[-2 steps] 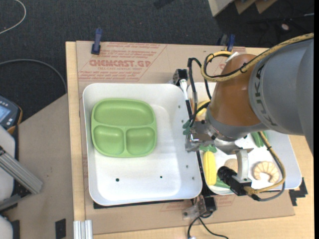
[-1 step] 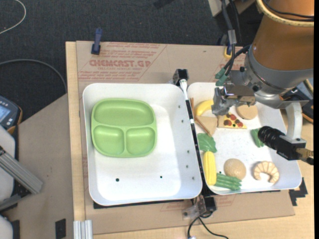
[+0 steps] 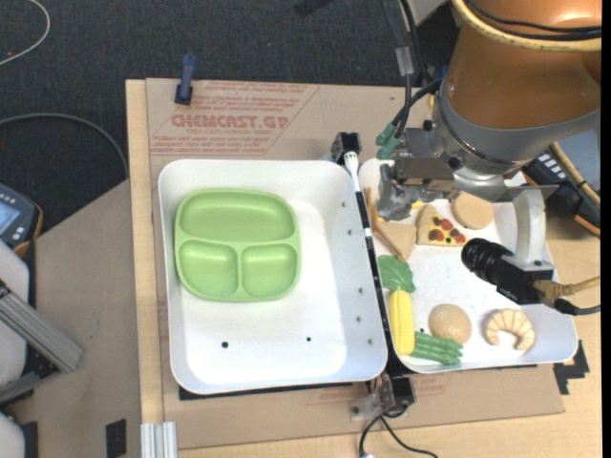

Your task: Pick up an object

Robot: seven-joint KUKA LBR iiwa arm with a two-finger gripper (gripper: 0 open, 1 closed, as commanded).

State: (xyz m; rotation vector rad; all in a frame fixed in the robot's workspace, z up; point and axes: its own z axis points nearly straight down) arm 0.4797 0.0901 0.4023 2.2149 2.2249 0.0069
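The claw hangs low over the far end of the right bin; whether it is open or closed cannot be told. Just beside it lies a pizza slice, yellow with red dots, its point toward the left bin. A corn cob lies lengthwise along the shared wall, crowded by a croissant. A green tray leaves open white floor around it.

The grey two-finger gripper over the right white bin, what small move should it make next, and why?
Probably lower straight down. The grey two-finger gripper hangs over the right white bin's upper left corner, beside the toy pizza slice; nothing shows between its fingers.
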